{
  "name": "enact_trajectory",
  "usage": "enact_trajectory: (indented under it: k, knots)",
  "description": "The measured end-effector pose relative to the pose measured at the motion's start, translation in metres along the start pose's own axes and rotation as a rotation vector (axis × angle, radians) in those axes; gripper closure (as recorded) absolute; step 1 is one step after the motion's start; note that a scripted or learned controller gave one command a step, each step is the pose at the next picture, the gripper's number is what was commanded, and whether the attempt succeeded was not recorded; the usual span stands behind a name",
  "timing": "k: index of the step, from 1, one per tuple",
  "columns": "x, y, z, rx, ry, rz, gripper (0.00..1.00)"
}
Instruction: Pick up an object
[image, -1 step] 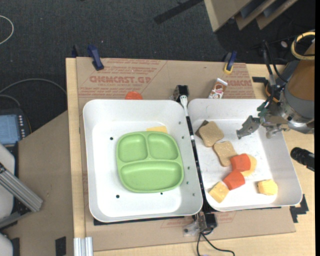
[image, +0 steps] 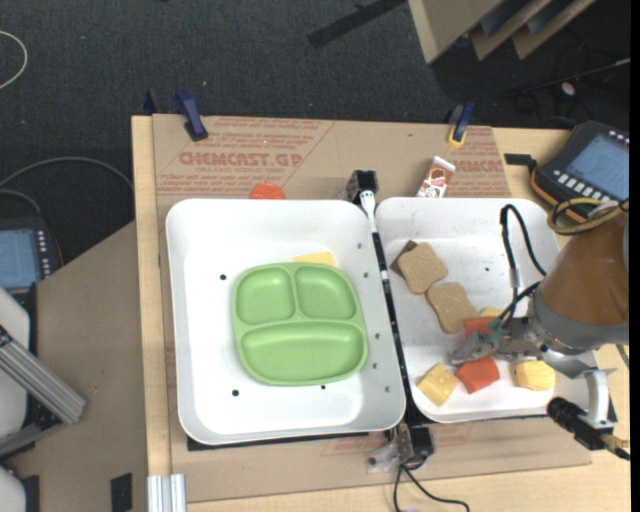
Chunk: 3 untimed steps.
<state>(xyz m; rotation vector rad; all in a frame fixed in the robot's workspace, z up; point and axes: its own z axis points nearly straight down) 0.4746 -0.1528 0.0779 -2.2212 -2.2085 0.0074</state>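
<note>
Nearest the camera, in the right bin (image: 520, 225), a yellow cheese wedge (image: 436, 384), a red block (image: 478, 375) and a yellow lump (image: 535, 375) lie along the front edge. My gripper (image: 478, 347) hangs low just above the red block, though I cannot tell how wide it stands. My arm comes in from the right, wrist bent down toward the bin floor. Behind sit two brown toast slices (image: 434, 284). The left bin (image: 190, 300) holds a green divided plate (image: 298, 322) with a pale yellow piece (image: 315, 259) at its far rim. Farthest back, the board (image: 240, 155) reads "CHEMCAST".
</note>
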Motion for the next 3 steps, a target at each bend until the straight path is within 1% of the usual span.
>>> enact_trajectory:
  k: [1, 2, 3]
  knots:
    - [0.027, 0.033, -0.007, -0.013, -0.004, -0.009, 0.00]
    - [0.025, 0.032, -0.017, -0.014, -0.006, -0.005, 1.00]
    - [0.104, 0.133, -0.115, -0.029, -0.003, -0.018, 1.00]
